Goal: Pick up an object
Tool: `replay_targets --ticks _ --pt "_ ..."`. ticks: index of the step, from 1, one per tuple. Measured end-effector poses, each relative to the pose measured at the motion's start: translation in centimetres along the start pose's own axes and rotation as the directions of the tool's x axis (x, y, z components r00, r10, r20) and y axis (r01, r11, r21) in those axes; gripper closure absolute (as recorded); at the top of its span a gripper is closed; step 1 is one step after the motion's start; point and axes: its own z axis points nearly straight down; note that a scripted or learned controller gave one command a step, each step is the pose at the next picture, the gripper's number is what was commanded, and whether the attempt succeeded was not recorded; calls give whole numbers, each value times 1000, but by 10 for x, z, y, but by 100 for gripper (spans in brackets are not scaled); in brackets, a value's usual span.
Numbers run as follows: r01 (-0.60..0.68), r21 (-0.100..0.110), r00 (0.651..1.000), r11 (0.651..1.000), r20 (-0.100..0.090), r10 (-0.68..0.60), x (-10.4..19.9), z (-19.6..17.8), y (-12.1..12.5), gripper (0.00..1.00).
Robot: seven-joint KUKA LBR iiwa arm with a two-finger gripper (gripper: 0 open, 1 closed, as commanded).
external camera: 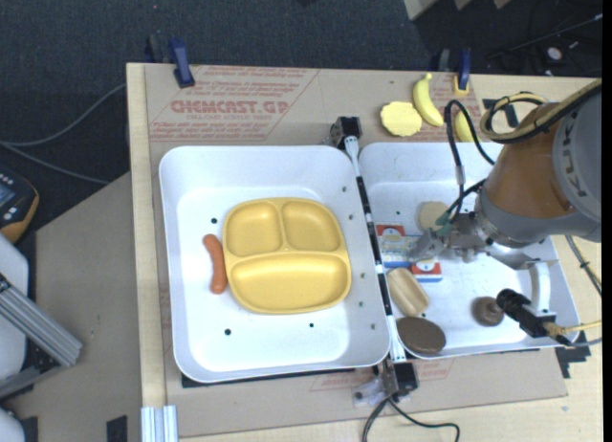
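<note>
Red print "CHEMCAST GP" readable on brown protective sheet covering bench, far side, beyond left bin. Smaller red lines above and below it too blurred to read.

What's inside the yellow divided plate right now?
The yellow divided plate in the left bin shows three bare compartments. The sausage lies outside, by its left rim. Anything underneath is covered.

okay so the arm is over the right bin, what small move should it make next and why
Probably lower straight down. The gripper hangs above a cluster at the right bin's left side, near the tan block and the red and blue card, with nothing visibly between its fingers.
</note>
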Motion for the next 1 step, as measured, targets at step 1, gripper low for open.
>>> replay_targets --ticks 1 --pt "1 6 1000 1000 -2 -1 4 12 3 0"
